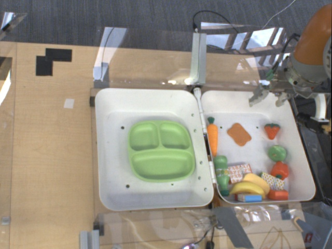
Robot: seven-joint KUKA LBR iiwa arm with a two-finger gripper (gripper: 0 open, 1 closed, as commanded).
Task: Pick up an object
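Light wooden bench [46, 154] bearing two shallow white plastic bins [109, 154], dark grey carpet [129, 4] beyond. Metal two-finger gripper [269, 96] over right bin's far edge, jaws apart, holding nothing.

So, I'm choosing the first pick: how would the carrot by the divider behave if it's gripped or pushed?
The carrot looks like a stiff, light plastic toy. Its rounded, tapered body may roll or slip from a pinch. It lies right against the bin wall, so a push would probably slide it along that wall.

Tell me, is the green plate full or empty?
Empty. The green plate shows only bare compartments; all the toy food lies in the right bin.
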